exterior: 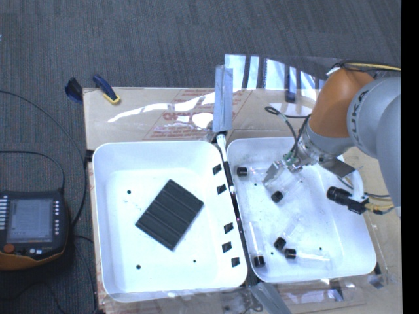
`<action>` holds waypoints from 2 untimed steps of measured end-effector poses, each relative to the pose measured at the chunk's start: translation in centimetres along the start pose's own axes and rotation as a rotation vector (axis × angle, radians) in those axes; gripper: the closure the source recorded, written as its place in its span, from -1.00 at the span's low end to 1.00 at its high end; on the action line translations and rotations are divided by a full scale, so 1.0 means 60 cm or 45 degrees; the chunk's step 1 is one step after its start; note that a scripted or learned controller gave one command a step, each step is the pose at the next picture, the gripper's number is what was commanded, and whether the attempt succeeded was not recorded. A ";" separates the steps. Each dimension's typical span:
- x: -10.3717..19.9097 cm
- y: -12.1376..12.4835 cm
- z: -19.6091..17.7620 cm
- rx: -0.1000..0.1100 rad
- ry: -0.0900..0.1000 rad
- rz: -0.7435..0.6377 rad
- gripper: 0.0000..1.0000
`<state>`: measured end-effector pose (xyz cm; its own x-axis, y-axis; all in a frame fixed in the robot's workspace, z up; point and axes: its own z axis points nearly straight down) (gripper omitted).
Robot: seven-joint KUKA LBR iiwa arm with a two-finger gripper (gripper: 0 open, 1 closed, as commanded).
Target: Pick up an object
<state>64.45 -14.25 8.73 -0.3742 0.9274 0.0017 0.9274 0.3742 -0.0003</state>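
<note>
Writing: we read KUKA lettering on the arm (357, 120).
Claw (278, 173): over the right bin (366, 241); its spread we cannot tell.
Black slab (169, 214): left of that bin.

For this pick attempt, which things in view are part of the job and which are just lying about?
Part of the job:
- end effector
- right bin
- small black-capped clear pieces in that bin
- dark ribbed slab in the left bin

Lying about:
- handheld control pendant
- blue and yellow clamp
</note>
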 end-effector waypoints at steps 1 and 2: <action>0.054 -0.076 0.000 0.001 0.001 -0.079 -1.00; 0.054 -0.075 -0.015 0.000 0.002 -0.072 1.00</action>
<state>59.07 -12.95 9.64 -0.4258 0.9048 0.0035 0.9048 0.4258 0.0001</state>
